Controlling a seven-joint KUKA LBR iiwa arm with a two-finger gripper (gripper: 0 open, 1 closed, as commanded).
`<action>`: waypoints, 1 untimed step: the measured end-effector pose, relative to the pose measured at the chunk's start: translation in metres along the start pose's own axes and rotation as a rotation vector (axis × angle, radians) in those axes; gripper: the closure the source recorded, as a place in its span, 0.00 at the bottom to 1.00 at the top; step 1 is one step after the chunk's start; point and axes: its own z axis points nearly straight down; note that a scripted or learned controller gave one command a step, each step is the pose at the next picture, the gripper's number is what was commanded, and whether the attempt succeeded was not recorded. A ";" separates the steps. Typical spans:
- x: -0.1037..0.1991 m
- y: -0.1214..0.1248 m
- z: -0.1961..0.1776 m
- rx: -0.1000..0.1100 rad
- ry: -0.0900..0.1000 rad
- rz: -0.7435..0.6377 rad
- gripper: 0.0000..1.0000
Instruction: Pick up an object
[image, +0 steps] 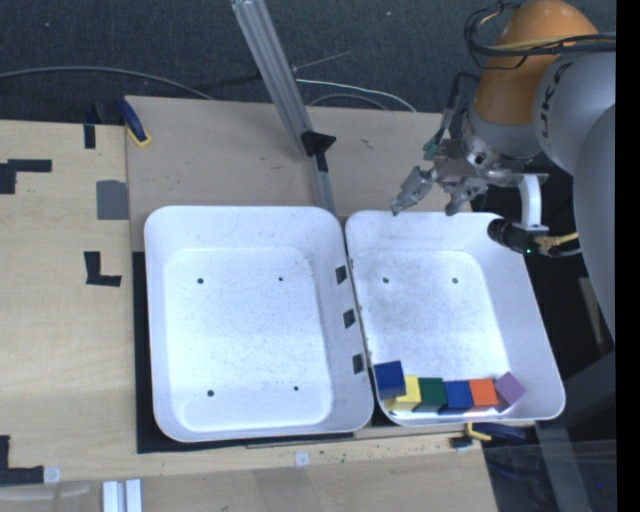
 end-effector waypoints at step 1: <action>0.001 0.000 -0.010 0.000 0.000 -0.002 1.00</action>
